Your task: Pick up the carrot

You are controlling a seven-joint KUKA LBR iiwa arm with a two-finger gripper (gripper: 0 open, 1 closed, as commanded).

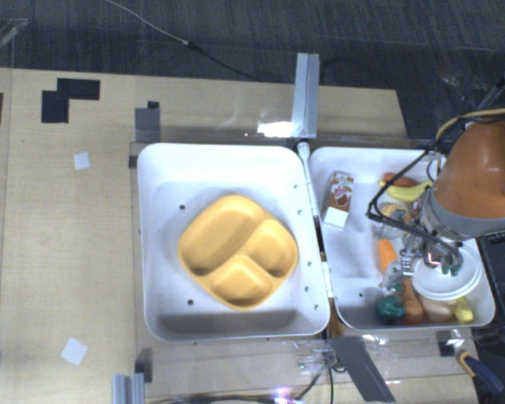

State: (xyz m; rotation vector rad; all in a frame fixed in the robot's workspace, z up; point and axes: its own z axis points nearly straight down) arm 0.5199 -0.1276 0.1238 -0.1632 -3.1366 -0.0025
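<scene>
Wooden bench (pixel 59 251), two bins (pixel 160 225), one carrot (pixel 388 254)

You've got the arm (pixel 481 171) in from the right, hanging over the right bin (pixel 353 301), its gripper (pixel 408 263) down among the clutter there. The carrot (pixel 388 254) lies just left of the gripper, touching or nearly so; you can't tell which. Near it sit a white round dish (pixel 450 284), a dark green piece (pixel 390 309) and a banana (pixel 404 193) on the far side. A yellow divided tray (pixel 237 249) rests in the left bin (pixel 164 301).
</scene>
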